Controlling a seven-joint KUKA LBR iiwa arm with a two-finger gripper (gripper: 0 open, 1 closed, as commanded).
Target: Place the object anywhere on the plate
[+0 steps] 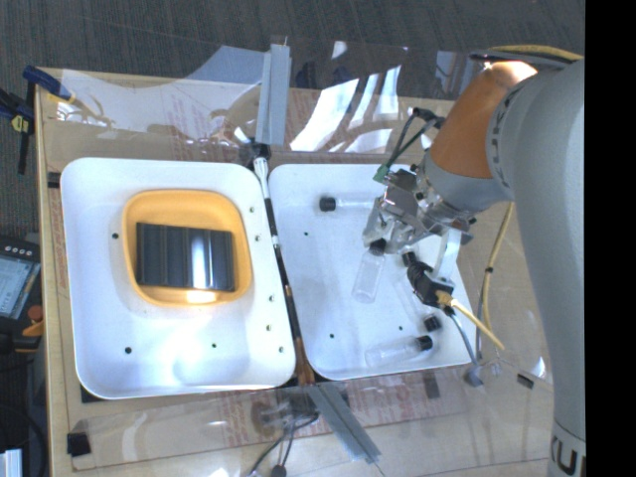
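Observation:
In the left bin [89,266] lies a yellow plate [134,217] with a dark, glossy square centre. My gripper [384,235] hangs over the middle of the right bin [308,296]. Just under it lies a clear vial [366,278] with a black cap, and the capped end reaches the gripper's tip. Whether the gripper touches the vial cannot be told.
Two more clear vials with black caps lie in the right bin, one near its back left [338,204] and one near its front edge [397,349]. A small black piece [431,322] sits near the front right corner. A raised divider [278,266] runs between the bins.

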